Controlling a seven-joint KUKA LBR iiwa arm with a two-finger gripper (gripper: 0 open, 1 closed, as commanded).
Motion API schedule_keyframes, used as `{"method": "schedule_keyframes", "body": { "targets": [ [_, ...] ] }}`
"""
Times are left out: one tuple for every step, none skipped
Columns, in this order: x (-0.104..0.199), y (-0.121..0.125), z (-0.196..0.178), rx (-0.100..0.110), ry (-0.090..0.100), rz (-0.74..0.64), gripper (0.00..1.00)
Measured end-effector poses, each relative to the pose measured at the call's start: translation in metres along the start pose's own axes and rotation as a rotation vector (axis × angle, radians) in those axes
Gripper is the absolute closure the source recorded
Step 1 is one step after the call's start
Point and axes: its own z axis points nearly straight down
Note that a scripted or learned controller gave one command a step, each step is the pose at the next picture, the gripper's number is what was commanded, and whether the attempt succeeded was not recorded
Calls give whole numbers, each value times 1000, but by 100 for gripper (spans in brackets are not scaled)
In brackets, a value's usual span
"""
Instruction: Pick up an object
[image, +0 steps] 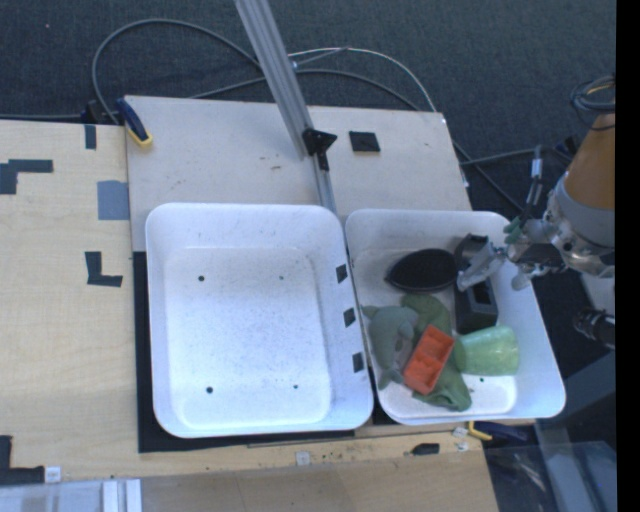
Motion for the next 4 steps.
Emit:
{"method": "schedule_keyframes", "body": {
  "targets": [
    [60,-22,120,9,2,-3,0],
    [57,-20,106,0,0,0,100],
    [57,-20,96,1,0,0,100],
    [57,-21,87,2,0,0,100]
  ]
}}
